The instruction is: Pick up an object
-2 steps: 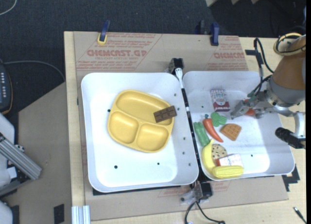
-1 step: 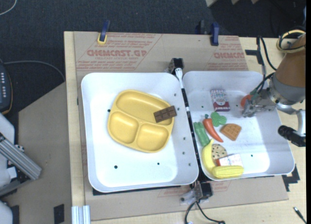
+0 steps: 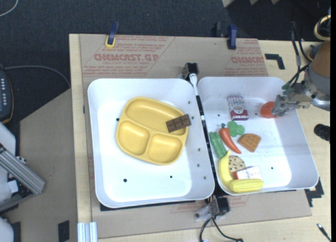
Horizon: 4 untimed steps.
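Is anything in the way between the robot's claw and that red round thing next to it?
Nothing visible is. The gripper sits right beside the red round toy in the right bin, with no other item between them. The nearest other thing, a small red-and-white packet, lies on the toy's far side.

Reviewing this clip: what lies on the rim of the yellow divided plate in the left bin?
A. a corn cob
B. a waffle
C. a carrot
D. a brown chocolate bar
D: the brown chocolate bar rests across the right edge of the yellow divided plate; the carrot, waffle and corn cob all lie in the right bin.
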Motion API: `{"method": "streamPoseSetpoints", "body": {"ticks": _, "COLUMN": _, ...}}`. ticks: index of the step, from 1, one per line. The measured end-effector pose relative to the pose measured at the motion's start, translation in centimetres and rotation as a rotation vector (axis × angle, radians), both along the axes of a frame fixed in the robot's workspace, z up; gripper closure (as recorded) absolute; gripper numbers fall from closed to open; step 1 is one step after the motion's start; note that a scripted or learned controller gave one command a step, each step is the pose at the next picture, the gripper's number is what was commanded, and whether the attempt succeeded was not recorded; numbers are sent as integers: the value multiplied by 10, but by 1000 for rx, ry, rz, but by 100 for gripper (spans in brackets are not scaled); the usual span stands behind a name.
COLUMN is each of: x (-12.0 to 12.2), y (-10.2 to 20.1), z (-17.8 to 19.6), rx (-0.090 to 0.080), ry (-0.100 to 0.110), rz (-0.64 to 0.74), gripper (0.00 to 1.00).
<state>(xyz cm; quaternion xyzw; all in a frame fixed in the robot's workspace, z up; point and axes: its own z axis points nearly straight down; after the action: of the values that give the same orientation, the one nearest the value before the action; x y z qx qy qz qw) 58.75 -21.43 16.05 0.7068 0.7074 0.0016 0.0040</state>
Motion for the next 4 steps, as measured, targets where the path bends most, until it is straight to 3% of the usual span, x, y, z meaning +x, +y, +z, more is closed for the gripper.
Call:
{"method": "streamPoseSetpoints", "body": {"ticks": 1, "x": 2, "y": 9, "z": 49, "rx": 0, "ry": 0, "rz": 1, "gripper": 100}}
{"method": "streamPoseSetpoints", "body": {"ticks": 2, "x": 3, "y": 9, "z": 66, "rx": 1, "ry": 3, "rz": 0, "gripper": 100}}
{"method": "streamPoseSetpoints", "body": {"ticks": 4, "x": -35, "y": 110, "z": 49, "rx": 7, "ry": 12, "rz": 4, "gripper": 100}}
